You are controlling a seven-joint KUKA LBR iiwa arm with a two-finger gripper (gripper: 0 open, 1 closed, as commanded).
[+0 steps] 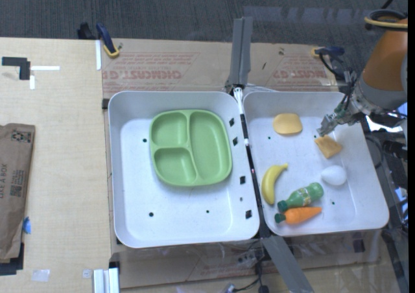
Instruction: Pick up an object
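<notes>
Dark carpet runs behind a pale wooden surface (58,104) on which we see two shallow white bins set side by side, with flattened cardboard (168,68) spread beneath and behind them, presumably to protect the wood.

We take the left bin (126,220) first: it holds a single green divided tray (191,147) lying flat near its middle, well apart from everything else. The right bin (369,214) carries the smaller things, so we judge it to be where the pick will happen.

Reaching in from the right is the grey arm (386,65) with its orange band, angled downward so that the end effector (327,126) hangs low over the right bin's far right part. Its tip sits just above and beside a tan wedge (329,148) that looks like bread or cheese; we cannot tell whether it touches it, nor whether the end effector is open or closed, and nothing is visibly held.

Going down in size within that bin: a yellow banana (272,183) lies along the left side, a green bottle (301,196) lies on its side with an orange carrot (303,215) touching it near the front wall, a rounded yellow piece (287,124) sits toward the back, and a white egg (334,175) rests just below the wedge. Given how the arm stands, we judge the wedge the likeliest target, still resting on the bin floor.
</notes>
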